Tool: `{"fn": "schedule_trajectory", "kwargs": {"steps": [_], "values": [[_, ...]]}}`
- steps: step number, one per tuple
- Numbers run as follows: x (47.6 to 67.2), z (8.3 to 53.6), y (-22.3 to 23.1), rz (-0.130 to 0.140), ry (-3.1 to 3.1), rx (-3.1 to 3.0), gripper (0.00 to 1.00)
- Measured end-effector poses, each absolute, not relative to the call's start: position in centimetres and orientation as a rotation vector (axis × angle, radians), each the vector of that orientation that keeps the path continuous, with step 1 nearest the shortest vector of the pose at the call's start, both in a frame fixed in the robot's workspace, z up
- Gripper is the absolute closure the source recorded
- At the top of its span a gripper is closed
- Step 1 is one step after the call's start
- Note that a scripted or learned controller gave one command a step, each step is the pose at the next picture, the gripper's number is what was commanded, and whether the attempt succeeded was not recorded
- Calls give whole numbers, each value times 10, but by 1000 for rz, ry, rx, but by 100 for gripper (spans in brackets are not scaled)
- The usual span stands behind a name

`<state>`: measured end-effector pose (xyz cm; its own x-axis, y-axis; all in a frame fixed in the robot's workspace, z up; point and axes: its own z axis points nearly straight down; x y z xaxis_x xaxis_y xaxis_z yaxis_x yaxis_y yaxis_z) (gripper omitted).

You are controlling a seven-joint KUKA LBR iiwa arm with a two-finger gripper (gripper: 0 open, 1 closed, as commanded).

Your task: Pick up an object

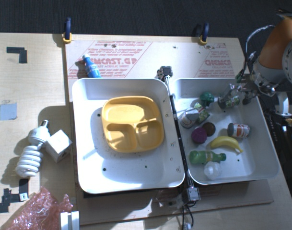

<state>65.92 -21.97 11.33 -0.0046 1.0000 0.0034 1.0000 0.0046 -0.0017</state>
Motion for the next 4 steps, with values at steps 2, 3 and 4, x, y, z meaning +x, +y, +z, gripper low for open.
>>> {"fn": "schedule_trajectory", "kwargs": {"steps": [2, 3, 4], "values": [[568, 99, -186, 0, -2220, -2224, 0], [569, 110, -187, -1, -2219, -2228, 100], [532, 200, -223, 0, -2222, -2224, 100]]}}
